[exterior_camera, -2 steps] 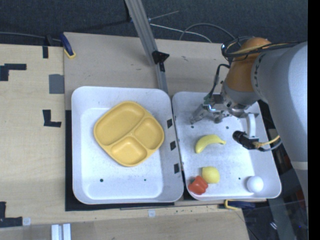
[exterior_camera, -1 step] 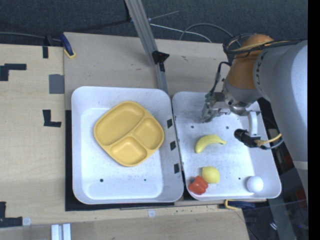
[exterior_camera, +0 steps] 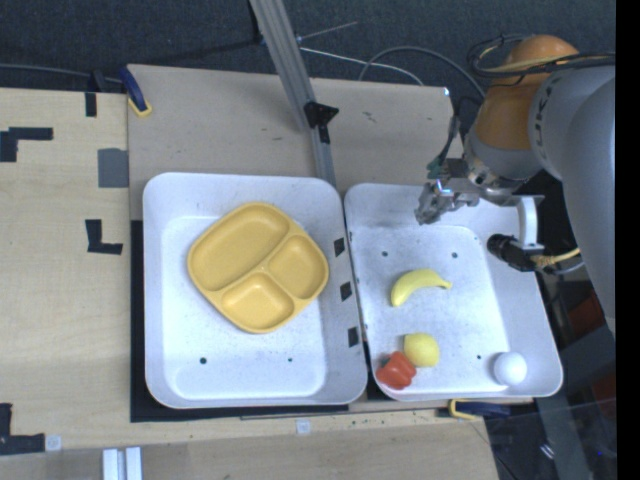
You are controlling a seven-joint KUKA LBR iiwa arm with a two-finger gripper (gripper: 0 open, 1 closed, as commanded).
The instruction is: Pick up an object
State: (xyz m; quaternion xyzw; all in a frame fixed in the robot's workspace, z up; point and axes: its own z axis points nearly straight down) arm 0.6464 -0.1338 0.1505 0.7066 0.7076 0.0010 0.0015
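You have nothing picked up yet: the gripper [exterior_camera: 436, 206] hangs over the far edge of the right bin [exterior_camera: 530, 313], and I cannot tell its state. Your candidates lie apart from it in that bin: the banana [exterior_camera: 417, 285] mid-bin, the lemon [exterior_camera: 421, 349] and red fruit [exterior_camera: 397, 371] near, the white ball [exterior_camera: 510, 368] near right. The whole pick remains.

End effector [exterior_camera: 437, 206] above right bin [exterior_camera: 530, 313] — banana [exterior_camera: 418, 286] nearby
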